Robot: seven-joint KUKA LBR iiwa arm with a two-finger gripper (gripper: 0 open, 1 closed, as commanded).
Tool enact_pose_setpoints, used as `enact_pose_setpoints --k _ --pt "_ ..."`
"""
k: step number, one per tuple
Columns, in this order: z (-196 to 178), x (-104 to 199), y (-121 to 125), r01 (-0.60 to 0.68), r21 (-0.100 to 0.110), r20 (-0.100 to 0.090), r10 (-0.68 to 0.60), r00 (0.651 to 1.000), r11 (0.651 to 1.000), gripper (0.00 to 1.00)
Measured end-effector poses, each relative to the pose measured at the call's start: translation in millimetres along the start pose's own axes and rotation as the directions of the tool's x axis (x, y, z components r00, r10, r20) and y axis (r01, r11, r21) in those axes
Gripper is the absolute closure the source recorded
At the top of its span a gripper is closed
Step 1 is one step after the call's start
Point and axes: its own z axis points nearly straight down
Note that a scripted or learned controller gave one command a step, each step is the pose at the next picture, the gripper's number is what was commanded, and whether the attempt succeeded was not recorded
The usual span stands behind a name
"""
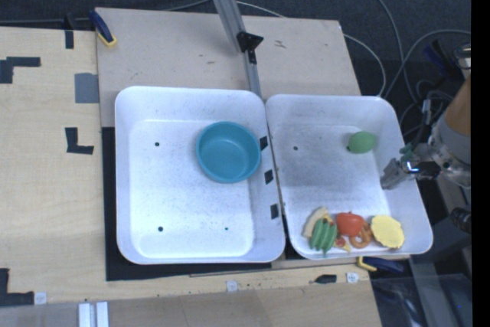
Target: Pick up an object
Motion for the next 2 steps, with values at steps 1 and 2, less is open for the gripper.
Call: enact_pose_setpoints --k 1,2 --pt "-42 1 3 0.001 0.0 0.0 -0.001 1.0 1.0 1.0" --pt "-44 39 26 0.004 0.003 -0.002 -0.004 1.0 1.0 1.0"
